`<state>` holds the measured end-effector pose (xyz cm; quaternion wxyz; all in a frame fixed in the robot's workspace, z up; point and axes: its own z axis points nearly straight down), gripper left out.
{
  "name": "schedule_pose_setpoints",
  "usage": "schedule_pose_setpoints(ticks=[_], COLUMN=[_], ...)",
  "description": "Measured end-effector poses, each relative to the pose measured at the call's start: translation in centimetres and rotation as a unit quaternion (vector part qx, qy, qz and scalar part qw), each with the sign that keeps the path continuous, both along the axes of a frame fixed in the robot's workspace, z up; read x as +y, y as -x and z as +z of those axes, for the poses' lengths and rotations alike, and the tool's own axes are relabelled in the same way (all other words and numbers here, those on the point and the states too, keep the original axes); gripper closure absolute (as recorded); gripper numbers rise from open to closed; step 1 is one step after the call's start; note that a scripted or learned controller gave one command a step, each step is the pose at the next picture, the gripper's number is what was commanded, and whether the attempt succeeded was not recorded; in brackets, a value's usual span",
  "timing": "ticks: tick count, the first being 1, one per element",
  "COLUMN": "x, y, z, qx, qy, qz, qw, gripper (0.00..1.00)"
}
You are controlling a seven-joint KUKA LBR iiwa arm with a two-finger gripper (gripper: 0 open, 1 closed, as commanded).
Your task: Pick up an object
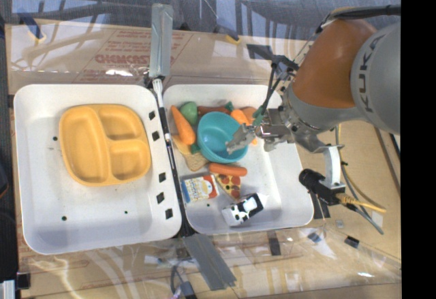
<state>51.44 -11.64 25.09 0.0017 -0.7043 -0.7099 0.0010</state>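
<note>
Two white bins (41, 223) on a cardboard-lined bench, arm over the right one.
The bowl (216, 135), teal, round, smooth plastic, sits mid-back of the right bin; the gripper (240, 139) meets its right rim, whether clamped I cannot tell. Carrot (182, 124), carton (199, 189), cow toy (244, 209) around; yellow divided tray (104, 143) left.

yellow divided tray (104, 142) in white left bin (41, 223); right of it teal bowl (219, 135), orange carrot (182, 125), black-and-white toy (244, 209), possibly a cow.

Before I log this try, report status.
Tool down at teal bowl rim, right bin. Grip unconfirmed. Carrot and toys crowd the bowl.
</note>
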Motion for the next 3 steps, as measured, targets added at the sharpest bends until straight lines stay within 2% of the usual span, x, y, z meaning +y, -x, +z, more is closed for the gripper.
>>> schedule_pose_setpoints(ticks=[1, 2, 3], x=[-1.4, -0.4, -1.1], y=[-5.9, -11.6, -10.4], z=[-6.4, -15.3, -12.2], qx=[0.002, -0.006, -0.002], qy=[-0.0001, 0.0014, 0.0006], qz=[0.044, 0.038, 0.265], qw=[0.999, 0.9993, 0.9641], gripper=[0.0, 0.0, 0.0])
